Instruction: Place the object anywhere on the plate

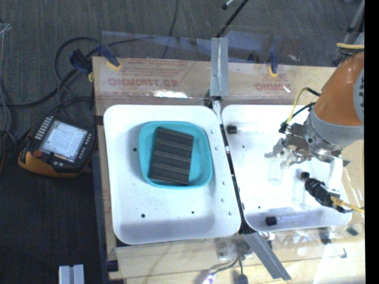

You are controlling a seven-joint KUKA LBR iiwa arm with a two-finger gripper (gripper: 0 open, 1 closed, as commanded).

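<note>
fingers apart and holding nothing, block lying on the plate

fingers (pixel 275 173) look pale and see-through, so they are hard to see against the white. they seem to stand a little apart, with nothing between them. the gripper (pixel 275 164) hangs well to the right of the plate (pixel 203 158), over the right bin (pixel 254 135).

the block (pixel 172 155) lies flat in the middle of the plate. none of it sticks out over the plate's edge. so the job looks done, i think.

what could go wrong now? if the arm (pixel 340 99) swings back toward the plate and comes in low, it could bump the block and push it off. it could also hit the raised wall between the two bins, just right of the plate. the plate looks light, so a knock could slide it across the left bin (pixel 118 158). a small black piece (pixel 231 129) lies just right of the plate, past that wall, and the gripper could grab it by mistake.

the block is dark grey, flat and shaped like a box, with long grooves across its top. it looks hard. the plate is blue-green, smooth and shiny, like plastic, with round corners and a low rim. the bin under the plate is white, shallow and smooth.
</note>
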